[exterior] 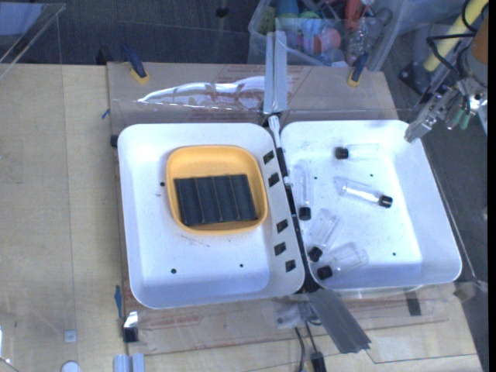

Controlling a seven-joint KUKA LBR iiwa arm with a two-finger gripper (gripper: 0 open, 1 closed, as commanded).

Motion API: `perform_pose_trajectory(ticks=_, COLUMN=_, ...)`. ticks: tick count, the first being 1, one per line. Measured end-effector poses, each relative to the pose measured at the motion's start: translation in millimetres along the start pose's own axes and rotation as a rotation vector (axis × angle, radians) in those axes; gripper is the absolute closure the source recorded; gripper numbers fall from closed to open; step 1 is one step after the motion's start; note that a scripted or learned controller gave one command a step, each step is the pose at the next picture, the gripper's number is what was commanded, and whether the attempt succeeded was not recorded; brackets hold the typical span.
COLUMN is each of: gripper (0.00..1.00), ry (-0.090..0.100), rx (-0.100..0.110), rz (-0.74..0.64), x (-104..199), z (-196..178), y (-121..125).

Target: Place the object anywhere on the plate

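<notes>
A yellow plate (180, 161) lies in the left white bin (147, 246). A dark ribbed rectangular block (215, 198) rests flat on the plate and covers most of its floor. My gripper (425, 124) hangs at the far right corner of the right bin (415, 231), above its rim and far from the plate. Nothing shows in its grasp. The arm (465, 95) reaches in from the upper right.
Several clear vials with black caps lie scattered in the right bin, among them one (364, 193) near the middle and one (345, 257) at the front. A black-marked divider (279, 200) separates the bins. A tub of colourful items (325, 14) stands behind.
</notes>
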State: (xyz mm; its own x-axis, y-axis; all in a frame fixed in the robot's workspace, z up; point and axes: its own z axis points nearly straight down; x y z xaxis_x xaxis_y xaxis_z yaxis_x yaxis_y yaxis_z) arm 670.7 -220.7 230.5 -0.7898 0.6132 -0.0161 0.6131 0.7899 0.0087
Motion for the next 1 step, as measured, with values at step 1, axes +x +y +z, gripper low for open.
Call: perform_pose_trajectory(ticks=1, gripper=1.00, ry=0.008, rx=0.003, rz=-0.225, x=9.6, z=-81.1, y=-9.8)
